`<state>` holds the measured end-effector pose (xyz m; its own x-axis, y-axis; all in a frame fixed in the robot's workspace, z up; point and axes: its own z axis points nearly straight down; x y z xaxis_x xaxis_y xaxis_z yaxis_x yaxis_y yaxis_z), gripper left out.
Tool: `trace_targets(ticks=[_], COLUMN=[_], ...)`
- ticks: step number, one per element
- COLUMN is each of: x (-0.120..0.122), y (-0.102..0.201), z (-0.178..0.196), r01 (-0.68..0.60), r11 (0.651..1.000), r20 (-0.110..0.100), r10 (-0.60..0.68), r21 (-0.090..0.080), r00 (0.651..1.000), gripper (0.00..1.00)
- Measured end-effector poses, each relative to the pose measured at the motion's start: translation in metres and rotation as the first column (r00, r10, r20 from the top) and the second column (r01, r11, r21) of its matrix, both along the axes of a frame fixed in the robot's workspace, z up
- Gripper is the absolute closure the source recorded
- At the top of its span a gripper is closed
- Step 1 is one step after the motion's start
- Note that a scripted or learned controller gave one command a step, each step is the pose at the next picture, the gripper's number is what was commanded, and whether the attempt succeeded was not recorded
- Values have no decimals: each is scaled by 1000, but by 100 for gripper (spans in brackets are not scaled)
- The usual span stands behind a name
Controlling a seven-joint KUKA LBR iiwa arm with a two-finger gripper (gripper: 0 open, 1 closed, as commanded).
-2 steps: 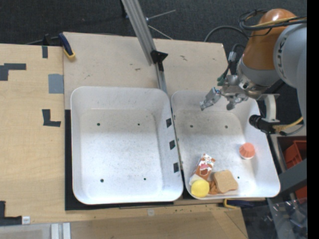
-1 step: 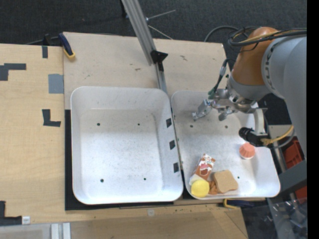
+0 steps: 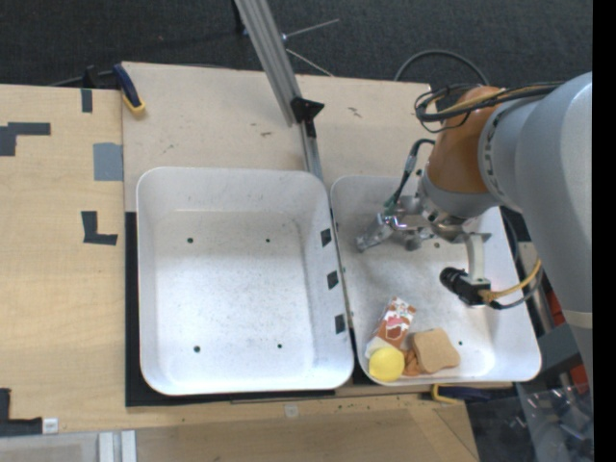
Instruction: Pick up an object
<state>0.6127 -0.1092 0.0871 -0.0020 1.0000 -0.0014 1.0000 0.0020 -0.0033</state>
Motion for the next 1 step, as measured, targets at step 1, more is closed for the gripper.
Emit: trace_targets(ticks=[1], x=[1], y=[1], z=[13], r01=[-1], r11=[1000], r20=[1], r10=[1], r21=[2], r00=[1000], gripper=[100])
